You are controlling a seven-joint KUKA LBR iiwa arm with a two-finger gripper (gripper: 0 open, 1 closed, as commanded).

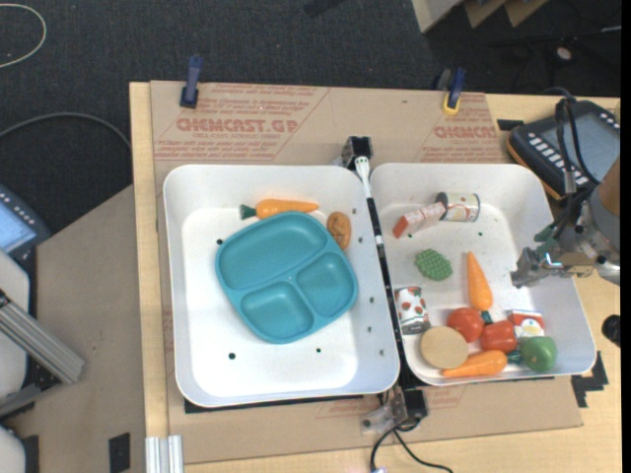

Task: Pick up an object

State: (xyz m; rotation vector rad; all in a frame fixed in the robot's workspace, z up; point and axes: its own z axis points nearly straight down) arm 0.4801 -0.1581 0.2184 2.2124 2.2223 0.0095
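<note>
Dark carpet surrounds the surface (296, 116), a board with protective film clamped at its far edge, bearing two white bins side by side. We note the left bin (197, 363) holds a teal divided plate (286, 276), with a carrot (281, 207) at its 12 o'clock and a small brown item (339, 229) at its 2 o'clock.

The right bin (552, 215) carries the clutter, and we take the upright orange carrot (478, 282) as the likeliest target. The claw (540, 262) sits at the bin's right rim, at 3 o'clock from bin centre. From the claw, this carrot lies at 9 o'clock, slightly toward 8, near but clearly apart from it. Its long axis runs 12-to-6, roughly across the line of approach, which we judge favourable for closing across its narrow width.

At the carrot's 10 o'clock is a green leafy piece (432, 263); at its 6 o'clock, tomatoes (483, 331) crowd close, touching or nearly so. The nearer bottom cluster may foul a low grasp.

Claw state: the view is small and partly blurred at the wrist, so we cannot tell how it is set; nothing visible sits within it.
</note>
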